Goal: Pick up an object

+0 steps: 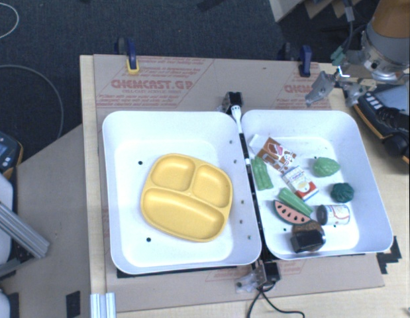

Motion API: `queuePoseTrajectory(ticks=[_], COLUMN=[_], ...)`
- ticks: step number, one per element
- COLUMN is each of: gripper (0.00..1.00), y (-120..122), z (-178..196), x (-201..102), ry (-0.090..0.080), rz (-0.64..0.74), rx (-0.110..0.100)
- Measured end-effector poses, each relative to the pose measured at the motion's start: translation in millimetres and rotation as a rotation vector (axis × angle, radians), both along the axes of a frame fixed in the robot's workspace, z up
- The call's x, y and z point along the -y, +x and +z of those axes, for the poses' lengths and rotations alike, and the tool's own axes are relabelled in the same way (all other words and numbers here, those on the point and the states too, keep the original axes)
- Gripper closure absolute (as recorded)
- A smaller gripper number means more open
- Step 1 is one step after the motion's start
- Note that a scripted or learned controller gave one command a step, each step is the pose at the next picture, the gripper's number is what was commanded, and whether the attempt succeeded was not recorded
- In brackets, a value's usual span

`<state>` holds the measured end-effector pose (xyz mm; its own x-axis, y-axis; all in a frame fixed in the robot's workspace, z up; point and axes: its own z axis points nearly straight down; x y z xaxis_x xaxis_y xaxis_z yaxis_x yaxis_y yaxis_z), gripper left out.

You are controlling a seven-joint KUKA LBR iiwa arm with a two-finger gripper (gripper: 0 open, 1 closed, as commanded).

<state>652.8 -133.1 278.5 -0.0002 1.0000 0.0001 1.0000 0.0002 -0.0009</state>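
The right bin point(363, 151) holds a loose cluster of small toy foods: a watermelon slice point(292, 211), a green leafy piece point(326, 167), a dark green round piece point(342, 192), a small can point(336, 214) and a printed packet point(276, 155). They look light and stiff, the packet probably slick; the round piece stands apart and suits a pinch across its middle. The gripper point(322, 87) hangs beyond the bin's far rim over the table point(185, 85), holding nothing; how wide its jaws stand I cannot tell. The left bin point(118, 177) carries a yellow divided tray point(186, 197).
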Motion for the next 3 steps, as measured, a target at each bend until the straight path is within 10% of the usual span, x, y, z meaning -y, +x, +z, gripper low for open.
queuePoseTrajectory(ticks=[1, 2, 3], gripper=[0.00, 0.00, 0.00], y=[-74, -112, -176], z=[87, -86, -33], x=[-56, -106, -141], ry=[0.001, 0.004, 0.004], rz=[0.005, 0.004, 0.004], rx=[0.007, -0.018, -0.003])
